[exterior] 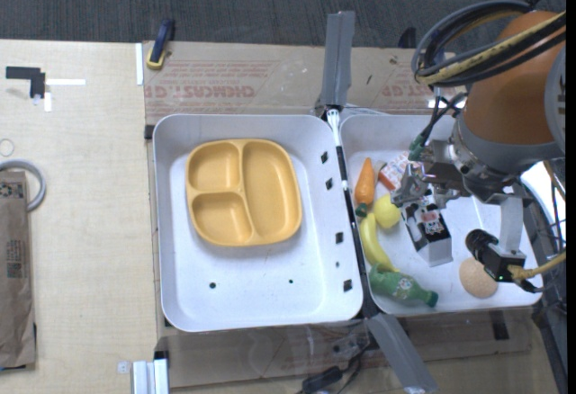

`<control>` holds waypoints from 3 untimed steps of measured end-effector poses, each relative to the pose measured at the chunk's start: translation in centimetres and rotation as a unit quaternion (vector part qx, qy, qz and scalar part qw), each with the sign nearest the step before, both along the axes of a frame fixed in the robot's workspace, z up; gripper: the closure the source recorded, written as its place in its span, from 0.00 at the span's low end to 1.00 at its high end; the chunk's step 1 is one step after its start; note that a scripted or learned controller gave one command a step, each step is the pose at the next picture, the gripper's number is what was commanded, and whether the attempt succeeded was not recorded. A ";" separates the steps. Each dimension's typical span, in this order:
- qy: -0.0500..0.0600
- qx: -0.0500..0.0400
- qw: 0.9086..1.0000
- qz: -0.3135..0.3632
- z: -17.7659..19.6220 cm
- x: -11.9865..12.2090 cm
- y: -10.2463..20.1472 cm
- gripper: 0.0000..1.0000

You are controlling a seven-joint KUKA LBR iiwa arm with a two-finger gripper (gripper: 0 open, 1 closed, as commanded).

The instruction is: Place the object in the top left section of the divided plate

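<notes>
While my gripper (pixel 416 188) hangs in the right bin (pixel 504 280) just right of the lemon (pixel 387 213), its opening unclear to me, the divided plate (pixel 243 192) lies well left, across the bins' shared wall.

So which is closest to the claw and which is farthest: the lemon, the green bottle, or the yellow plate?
1. Small yellow lemon, right bin, just left of the claw.
2. Green plastic bottle, lying at the right bin's front edge.
3. Yellow divided plate, over in the left bin, farthest.
</notes>
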State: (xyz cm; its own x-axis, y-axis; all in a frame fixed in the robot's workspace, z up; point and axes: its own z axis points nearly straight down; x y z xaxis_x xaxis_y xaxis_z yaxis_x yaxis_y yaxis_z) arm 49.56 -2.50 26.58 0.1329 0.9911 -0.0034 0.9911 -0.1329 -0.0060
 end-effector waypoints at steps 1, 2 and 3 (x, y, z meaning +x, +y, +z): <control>0.000 0.000 0.996 -0.084 -7.6 -1.9 8.5 1.00; -0.001 -0.001 0.995 -0.098 -5.8 -1.9 8.1 1.00; -0.001 -0.001 0.992 -0.124 -4.2 -1.9 4.8 1.00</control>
State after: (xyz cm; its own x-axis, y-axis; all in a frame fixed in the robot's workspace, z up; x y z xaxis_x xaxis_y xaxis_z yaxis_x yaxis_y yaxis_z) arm 47.70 2.27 22.40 0.3728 0.9279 -0.0043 0.9279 -0.3728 -0.0028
